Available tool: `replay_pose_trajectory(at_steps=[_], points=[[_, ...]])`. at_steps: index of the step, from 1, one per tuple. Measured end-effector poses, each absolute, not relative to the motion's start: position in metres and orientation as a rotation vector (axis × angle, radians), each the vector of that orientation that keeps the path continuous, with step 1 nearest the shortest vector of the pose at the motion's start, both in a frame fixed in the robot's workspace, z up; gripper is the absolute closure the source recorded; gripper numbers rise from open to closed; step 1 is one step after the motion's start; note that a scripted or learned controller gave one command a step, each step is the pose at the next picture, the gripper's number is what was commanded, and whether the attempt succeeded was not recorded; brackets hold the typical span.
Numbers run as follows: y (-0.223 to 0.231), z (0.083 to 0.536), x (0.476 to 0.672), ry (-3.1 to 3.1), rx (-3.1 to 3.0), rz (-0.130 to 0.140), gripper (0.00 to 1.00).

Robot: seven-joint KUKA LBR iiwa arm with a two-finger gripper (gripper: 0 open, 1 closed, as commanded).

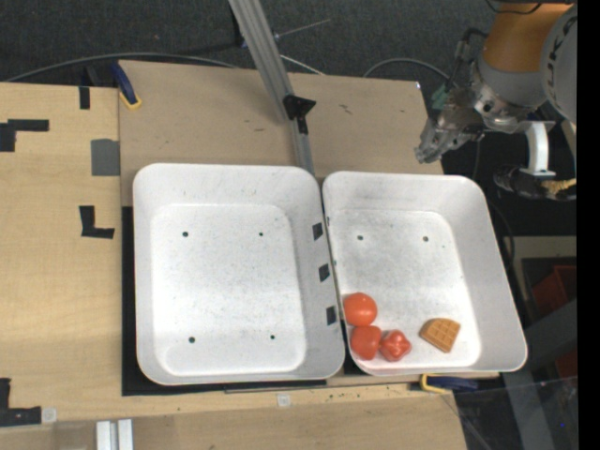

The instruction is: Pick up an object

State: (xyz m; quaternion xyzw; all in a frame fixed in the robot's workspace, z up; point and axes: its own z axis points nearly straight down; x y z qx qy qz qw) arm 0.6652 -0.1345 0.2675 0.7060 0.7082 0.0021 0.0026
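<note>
Nearest the camera, along the front wall of the right bin [487, 216], lie the only things to pick. A tan waffle-like biscuit [440, 334] sits a little apart toward the bin's front right corner. Just beside it to the left is a small red pepper-shaped piece [395, 346], touching a red-orange ball [366, 341], and a second orange ball [360, 308] rests just behind that one, close against the wall the two bins share. The left bin [225, 181] holds no objects, only its speckled floor.

For a clean pick, the biscuit looks the better target: it stands clear of its neighbours, so a descent over it is less likely to nudge other pieces. The three red ones are crowded against the wall and against each other, and round shapes would probably roll away from a closing grip. Coming straight down and centring before closing would help.

Farthest back, the end effector [437, 144] hangs above the worktop [375, 111] behind the right bin's rear edge, well apart from the objects. Whether it is released or clenched I cannot tell; nothing is seen in it.
</note>
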Motion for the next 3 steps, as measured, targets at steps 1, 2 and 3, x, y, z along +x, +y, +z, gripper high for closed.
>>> replay_pose_trajectory(at_steps=[1, 2, 3], points=[[-0.098, 0.262, 0.632, 2.225, 2.220, -0.003, 1.00], [-0.048, 0.261, 0.600, 2.229, 2.218, -0.002, 1.00], [-0.009, 0.259, 0.572, 2.229, 2.219, -0.003, 1.00]])
